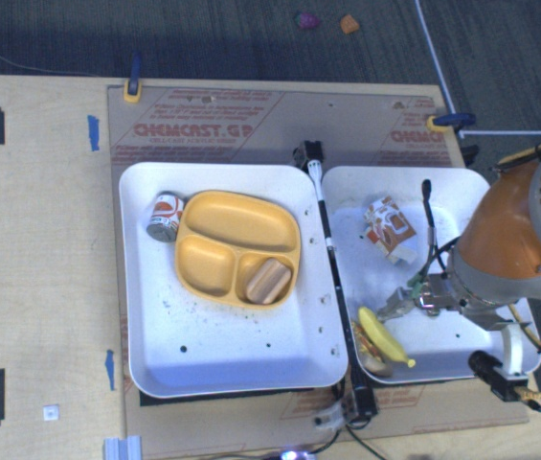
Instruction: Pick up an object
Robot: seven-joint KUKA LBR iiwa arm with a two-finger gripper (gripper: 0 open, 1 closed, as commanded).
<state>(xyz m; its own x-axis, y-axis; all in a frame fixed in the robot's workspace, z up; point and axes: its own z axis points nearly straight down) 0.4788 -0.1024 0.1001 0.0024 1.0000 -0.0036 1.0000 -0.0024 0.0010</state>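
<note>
Glossy white plastic on both bins [146,353], a smooth matt yellow plastic tray [222,220] at frame centre-left, a shiny printed metal can [164,217] (crumpled-looking), a crinkly glossy wrapper [390,226] upper right, and rough brown cardboard [270,123] under it all.

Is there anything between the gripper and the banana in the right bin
Nothing visible. The gripper hangs just up and to the right of the banana in the right bin, with bare bin floor between them. The crumpled packet lies farther back, off that line.
</note>
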